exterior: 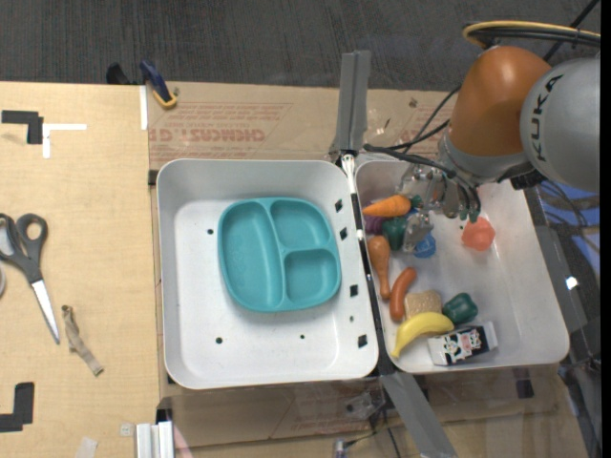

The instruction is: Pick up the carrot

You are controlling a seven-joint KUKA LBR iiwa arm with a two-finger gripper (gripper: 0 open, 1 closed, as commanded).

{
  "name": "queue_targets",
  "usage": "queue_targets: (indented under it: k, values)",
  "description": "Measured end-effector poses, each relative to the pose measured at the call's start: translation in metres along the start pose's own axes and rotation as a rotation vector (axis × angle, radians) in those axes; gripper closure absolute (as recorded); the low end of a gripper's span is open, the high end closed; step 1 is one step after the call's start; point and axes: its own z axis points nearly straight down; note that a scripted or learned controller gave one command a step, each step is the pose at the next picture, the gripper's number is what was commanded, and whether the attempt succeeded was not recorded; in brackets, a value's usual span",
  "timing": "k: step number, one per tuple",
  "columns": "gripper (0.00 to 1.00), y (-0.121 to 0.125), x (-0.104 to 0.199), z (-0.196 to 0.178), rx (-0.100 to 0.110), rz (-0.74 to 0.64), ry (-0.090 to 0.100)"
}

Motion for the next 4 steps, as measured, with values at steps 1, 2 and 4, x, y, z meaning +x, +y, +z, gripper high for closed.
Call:
queue_targets:
  k: [1,2,4]
  values:
    - [0.0,-0.005,0.017,0.001,0.008,0.246,-0.002]
    - [0.0,-0.002,0.004,0.003,0.004,0.229,0.004]
    - [0.0,0.001,-0.004,0.003,0.003,0.27,0.005]
